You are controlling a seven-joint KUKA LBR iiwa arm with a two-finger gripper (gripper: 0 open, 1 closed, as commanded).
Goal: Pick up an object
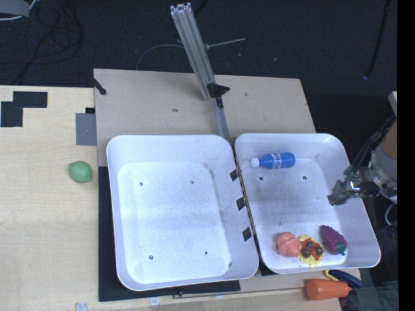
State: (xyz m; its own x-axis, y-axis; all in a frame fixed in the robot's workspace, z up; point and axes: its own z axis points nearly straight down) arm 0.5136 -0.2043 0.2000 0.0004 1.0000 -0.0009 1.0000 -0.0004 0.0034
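Note:
In the right bin (285,141) a blue bottle with a white cap (273,161) lies on its side near the far wall. At the near right corner sit an orange-pink fruit (287,243), a small yellow and red piece (311,251) and a purple grape bunch (332,239). My gripper (340,194) hangs over the bin's right edge, above and to the right of the grapes, with nothing seen between its fingers.
The left bin (130,149) stands beside the right one, joined by black clips. A green ball (81,172) rests on the bench to the left. An orange carrot-like toy (326,289) lies in front of the right bin. A metal rail (194,47) rises behind the bins.

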